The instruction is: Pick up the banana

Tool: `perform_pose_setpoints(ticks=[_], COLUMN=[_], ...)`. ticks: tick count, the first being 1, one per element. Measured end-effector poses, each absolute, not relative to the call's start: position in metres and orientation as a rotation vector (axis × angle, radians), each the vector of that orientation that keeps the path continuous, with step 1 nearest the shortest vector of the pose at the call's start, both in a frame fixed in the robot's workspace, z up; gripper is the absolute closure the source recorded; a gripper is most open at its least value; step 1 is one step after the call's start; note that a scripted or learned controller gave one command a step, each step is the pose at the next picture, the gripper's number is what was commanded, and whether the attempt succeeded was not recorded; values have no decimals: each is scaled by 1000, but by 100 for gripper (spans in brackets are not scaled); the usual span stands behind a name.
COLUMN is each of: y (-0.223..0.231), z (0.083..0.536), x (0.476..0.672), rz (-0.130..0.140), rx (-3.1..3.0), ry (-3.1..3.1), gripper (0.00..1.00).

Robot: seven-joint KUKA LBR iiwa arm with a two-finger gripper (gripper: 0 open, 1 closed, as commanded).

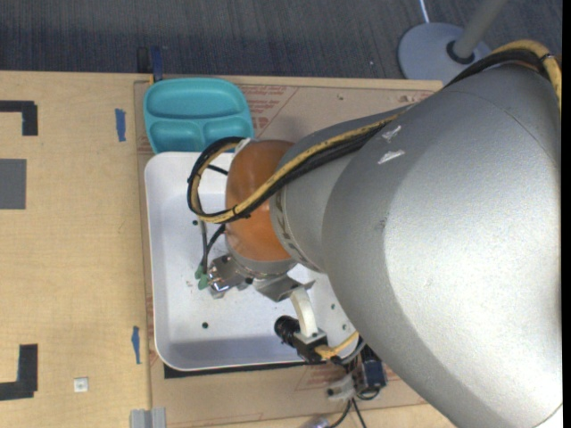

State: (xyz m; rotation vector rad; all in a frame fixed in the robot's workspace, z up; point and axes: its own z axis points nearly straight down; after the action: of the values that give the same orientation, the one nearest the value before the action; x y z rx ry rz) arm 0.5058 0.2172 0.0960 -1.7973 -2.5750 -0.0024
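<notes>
My grey arm, with its orange band (pixel 254 212), reaches in from the right and leans low over the white bin (pixel 169 239). The gripper (pixel 217 280) is a small metal end with green bits, hanging close above the middle of the bin's floor. The wrist covers it from above, so its state is hidden. The floor I can see to the left and front of the gripper is bare white, apart from a tiny dark speck (pixel 205 326). The arm's bulk hides the right part of this bin and everything beyond it.
A teal divided tray (pixel 196 114) rests against the bin's far edge. To the left lies flat brown bench board (pixel 71 239) with black and blue tape marks. A grey stand base (pixel 433 52) sits on the floor at the back right.
</notes>
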Motion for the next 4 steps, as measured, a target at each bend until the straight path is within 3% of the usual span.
perform_pose_setpoints(ticks=[1,2,4], y=[210,210,211], z=[180,86,105], x=[479,480,480], rz=[1,-2,-3], rx=[-2037,-2043,-2044], ry=[-2391,-2386,-2385], gripper=[100,100,100])
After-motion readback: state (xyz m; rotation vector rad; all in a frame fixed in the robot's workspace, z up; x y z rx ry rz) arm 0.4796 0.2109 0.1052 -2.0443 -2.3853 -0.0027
